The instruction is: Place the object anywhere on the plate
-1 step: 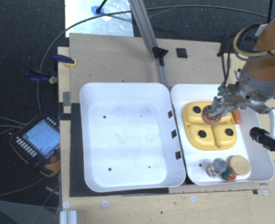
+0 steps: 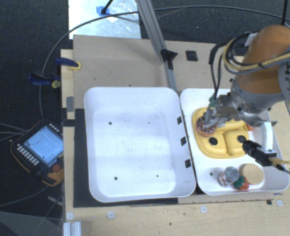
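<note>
A slanted overhead view is showing a tan worktop (image 2: 130, 58) carrying two shallow white bins side by side. The left bin (image 2: 132, 144) is sitting in the middle of the picture. The right bin (image 2: 194, 102) is holding a yellow plate (image 2: 222, 142) with divided compartments, lying toward the bin's far half.

A grey arm (image 2: 263, 90) with an orange band (image 2: 270, 45) above the wrist is reaching in from the right and leaning over the right bin. Its pincer (image 2: 210, 119) is pointing down over the left part of the yellow plate. Whether the pincer is open or closed cannot be told from this angle, because the wrist is covering much of it.

Directly beneath the pincer, a small round brownish object (image 2: 202, 127), speckled on top, is lying on the left edge of the plate. It cannot be told whether the pincer is touching it.

At the near end of the right bin, well apart from the pincer, a small grey and red item (image 2: 228, 176), a green and red item (image 2: 241, 184) and a tan round disc (image 2: 252, 173) are sitting close together.

To the left of the worktop, a handheld control pendant (image 2: 41, 149) with a lit screen is resting on the dark floor.
</note>
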Controlling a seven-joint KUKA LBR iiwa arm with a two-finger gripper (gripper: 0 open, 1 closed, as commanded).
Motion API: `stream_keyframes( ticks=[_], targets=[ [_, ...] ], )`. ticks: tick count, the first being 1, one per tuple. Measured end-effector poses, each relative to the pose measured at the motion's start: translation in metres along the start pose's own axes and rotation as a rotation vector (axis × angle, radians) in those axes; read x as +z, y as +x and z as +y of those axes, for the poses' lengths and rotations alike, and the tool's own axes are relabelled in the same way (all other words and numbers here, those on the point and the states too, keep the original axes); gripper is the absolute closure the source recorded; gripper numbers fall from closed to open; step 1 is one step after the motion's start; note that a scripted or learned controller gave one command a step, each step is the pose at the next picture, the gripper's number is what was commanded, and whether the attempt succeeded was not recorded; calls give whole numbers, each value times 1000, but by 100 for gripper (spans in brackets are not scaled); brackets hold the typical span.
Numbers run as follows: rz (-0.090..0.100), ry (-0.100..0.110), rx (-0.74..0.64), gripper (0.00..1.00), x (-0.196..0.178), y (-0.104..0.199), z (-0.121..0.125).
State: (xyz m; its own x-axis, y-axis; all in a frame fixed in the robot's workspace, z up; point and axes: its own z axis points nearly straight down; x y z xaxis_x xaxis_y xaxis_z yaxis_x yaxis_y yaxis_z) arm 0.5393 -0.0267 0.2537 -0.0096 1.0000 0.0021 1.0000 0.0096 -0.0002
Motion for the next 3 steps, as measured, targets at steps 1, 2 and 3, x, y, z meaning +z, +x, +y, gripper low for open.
stream_keyframes(
  ticks=[1, 2, 3],
  targets=[
    [0, -1, -1, 100, -2, 52, -6],
    [0, 1, 0, 100, 15, 96, -13],
    [0, -1, -1, 100, 15, 143, -18]
  ],
)
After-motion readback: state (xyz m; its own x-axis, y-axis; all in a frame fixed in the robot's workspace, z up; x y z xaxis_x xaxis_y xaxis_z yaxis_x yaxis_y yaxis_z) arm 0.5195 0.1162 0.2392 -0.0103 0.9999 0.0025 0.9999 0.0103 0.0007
